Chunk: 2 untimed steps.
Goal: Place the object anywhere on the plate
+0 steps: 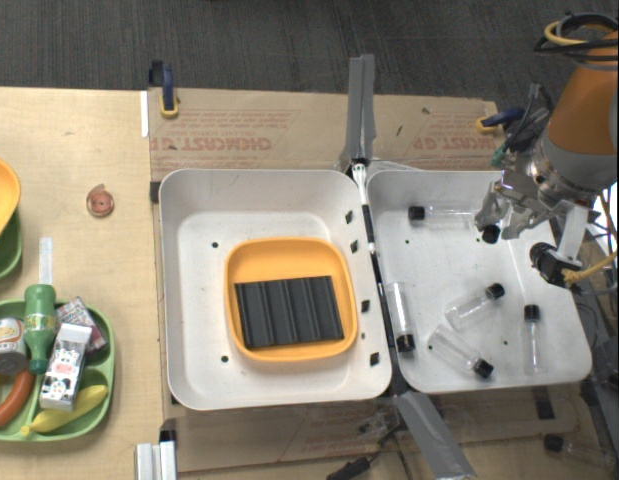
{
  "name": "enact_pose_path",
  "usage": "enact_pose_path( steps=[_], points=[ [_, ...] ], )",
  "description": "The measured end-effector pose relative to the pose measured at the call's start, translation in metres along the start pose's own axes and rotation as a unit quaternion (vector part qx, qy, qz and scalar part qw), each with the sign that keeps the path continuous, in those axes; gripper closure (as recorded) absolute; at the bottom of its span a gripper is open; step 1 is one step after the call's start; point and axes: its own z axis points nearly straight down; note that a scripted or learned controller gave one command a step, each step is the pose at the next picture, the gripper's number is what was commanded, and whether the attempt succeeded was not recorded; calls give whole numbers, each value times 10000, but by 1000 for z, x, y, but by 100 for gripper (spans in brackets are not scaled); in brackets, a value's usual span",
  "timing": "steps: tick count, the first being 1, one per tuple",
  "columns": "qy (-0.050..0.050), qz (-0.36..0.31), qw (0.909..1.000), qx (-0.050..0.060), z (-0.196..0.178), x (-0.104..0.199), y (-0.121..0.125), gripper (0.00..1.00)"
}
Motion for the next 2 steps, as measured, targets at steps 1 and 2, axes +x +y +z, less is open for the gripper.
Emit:
enact_pose_path(
  steps=[1,2],
  points=[
    [-1,-1362,9907,-13,-14,-21,77,100],
    [-6,-2831,9591,-31,-32,-49,99,100]
  ],
)
